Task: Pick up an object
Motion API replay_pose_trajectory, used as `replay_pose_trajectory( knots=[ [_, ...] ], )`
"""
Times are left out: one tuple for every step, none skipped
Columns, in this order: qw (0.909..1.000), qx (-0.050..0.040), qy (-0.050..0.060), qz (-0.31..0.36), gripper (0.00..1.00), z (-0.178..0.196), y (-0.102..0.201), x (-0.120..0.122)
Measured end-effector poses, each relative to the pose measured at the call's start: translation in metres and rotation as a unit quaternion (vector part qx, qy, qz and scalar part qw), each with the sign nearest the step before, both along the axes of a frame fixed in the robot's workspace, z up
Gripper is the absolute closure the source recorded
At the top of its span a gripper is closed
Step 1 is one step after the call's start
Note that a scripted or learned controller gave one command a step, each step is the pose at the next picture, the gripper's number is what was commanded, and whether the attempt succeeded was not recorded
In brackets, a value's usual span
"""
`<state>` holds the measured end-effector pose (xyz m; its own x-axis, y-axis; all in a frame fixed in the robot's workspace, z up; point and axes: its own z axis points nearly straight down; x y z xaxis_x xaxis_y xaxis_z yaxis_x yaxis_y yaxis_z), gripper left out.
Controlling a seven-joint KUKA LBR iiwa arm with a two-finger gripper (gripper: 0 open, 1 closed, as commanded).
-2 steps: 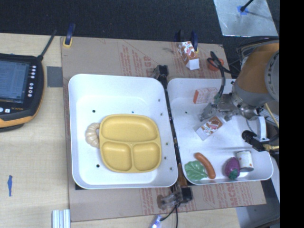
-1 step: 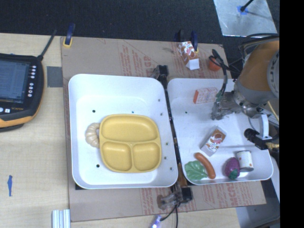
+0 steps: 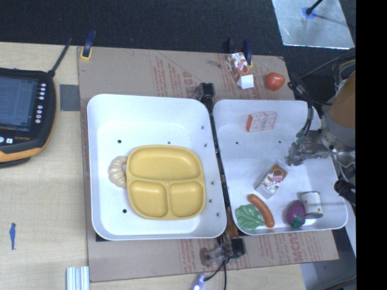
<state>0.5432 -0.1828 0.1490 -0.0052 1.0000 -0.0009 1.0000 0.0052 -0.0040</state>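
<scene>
Two white bins sit side by side on the bench. Left bin [image 3: 103,110] carries a yellow divided tray [image 3: 164,181] near its front edge, w/ a pale shell-like toy [image 3: 117,170] tucked against the tray's left side. Right bin [image 3: 233,125] has the loose items: orange carton [image 3: 260,122] near its back edge, small white box [image 3: 271,180] about mid-bin, then along the front edge a green leaf toy [image 3: 247,215], sausage [image 3: 261,210], purple toy [image 3: 295,214] and a tin can [image 3: 310,203] toward the front-right corner.

Gripper [image 3: 300,151] is low over the right bin's right side, just beside the white box but apart from it. Nothing shows between its tips; how wide they stand I cannot tell, too blurred and dark.

Step, as I judge it: approach, grasp not yet made. No item is lifted. Closest candidate is the white box, lying tilted. Next move prob. needs the wrist shifted toward bin centre and front, turned to span the box's narrow side, then lowered.

Outside the bins, on the cardboard at the back edge: another small carton [image 3: 240,69] and a red tomato toy [image 3: 274,81]. Teach pendant [image 3: 21,115] lies at the bench's left edge.

Writing: cartons carry printed graphics, red on white, but no word legible. Cardboard has faint red print, unreadable too.
</scene>
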Motion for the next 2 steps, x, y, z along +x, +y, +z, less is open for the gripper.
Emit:
replay_pose_trajectory(
  knots=[
    [1.0000, 0.0007, 0.001, 0.001, 1.00, -0.0248, 0.0362, 0.0173],
    [1.0000, 0.0005, 0.001, 0.000, 0.00, -0.0246, 0.0357, 0.0173]
  ],
)
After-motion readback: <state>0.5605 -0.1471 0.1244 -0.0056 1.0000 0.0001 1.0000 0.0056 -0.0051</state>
